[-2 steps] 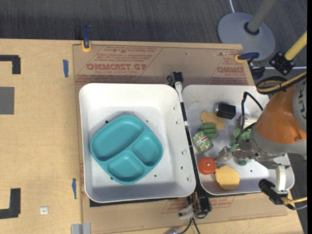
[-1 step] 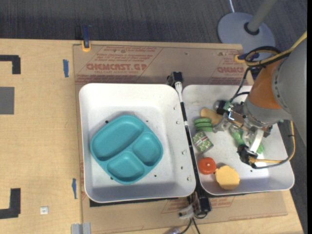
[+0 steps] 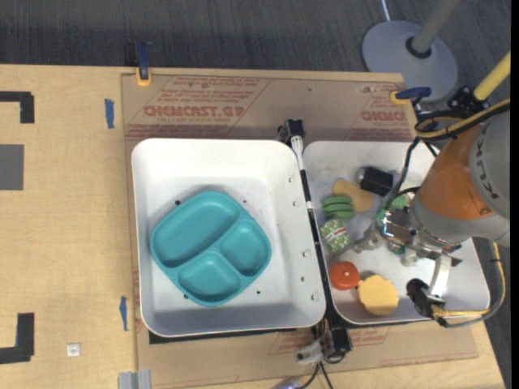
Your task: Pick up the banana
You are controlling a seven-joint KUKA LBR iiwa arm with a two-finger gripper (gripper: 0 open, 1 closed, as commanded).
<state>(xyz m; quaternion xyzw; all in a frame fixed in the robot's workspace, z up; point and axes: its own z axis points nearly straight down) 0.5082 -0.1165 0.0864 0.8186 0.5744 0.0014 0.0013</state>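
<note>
Pale yellow banana (image 3: 349, 190) lies in the right bin (image 3: 470, 298); end effector (image 3: 397, 237) grip state unclear.

A pale wooden tabletop (image 3: 65, 241) marked with black tape corners carries a brown board (image 3: 251, 108) clipped down at its far edge, while dark grey carpet (image 3: 203, 14) beyond holds a round grey stand base (image 3: 409, 51).

Two shallow white bins side by side on the bench: left bin (image 3: 162, 164) holding a teal three-compartment plate (image 3: 211, 247); right bin (image 3: 478, 298) holding a green ridged item (image 3: 339, 207), an orange round item (image 3: 344, 276), a yellow chunk (image 3: 379, 295) just beside it, and a black block (image 3: 376, 180).
</note>
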